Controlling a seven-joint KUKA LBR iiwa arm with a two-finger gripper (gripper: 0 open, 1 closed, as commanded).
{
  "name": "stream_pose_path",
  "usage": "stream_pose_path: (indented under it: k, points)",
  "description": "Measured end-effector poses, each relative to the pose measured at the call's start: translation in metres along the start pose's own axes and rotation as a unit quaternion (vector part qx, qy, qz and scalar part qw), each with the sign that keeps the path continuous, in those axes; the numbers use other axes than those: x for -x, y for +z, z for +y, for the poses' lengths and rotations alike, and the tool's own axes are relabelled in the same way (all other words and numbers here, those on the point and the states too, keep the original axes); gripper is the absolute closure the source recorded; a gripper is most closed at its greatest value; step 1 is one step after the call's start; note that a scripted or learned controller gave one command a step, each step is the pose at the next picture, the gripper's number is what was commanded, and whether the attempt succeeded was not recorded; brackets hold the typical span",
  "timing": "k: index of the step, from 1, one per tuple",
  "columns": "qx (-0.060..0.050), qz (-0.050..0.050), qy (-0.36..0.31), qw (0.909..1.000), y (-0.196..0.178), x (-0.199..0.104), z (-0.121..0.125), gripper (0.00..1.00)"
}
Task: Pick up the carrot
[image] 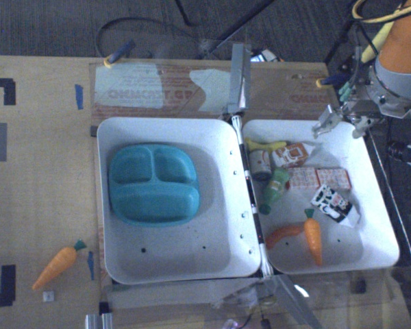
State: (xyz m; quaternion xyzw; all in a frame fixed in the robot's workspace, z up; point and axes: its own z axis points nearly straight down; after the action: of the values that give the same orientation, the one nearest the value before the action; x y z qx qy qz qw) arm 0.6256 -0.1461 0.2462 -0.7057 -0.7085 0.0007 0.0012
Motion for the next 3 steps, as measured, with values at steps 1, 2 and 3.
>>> stream_pose_path:
  k: [1, 2, 3]
  points:
    - [0.0, 0.0, -0.016, 0.9999, 0.088, 0.046, -0.052, 0.0]
    - [0.001, 0.0, -0.026, 0.9997, 0.153, 0.046, -0.091, 0.0]
    - [0.004, 0.0, 0.05, 0.9988, 0.16, -0.024, -0.141, 0.0]
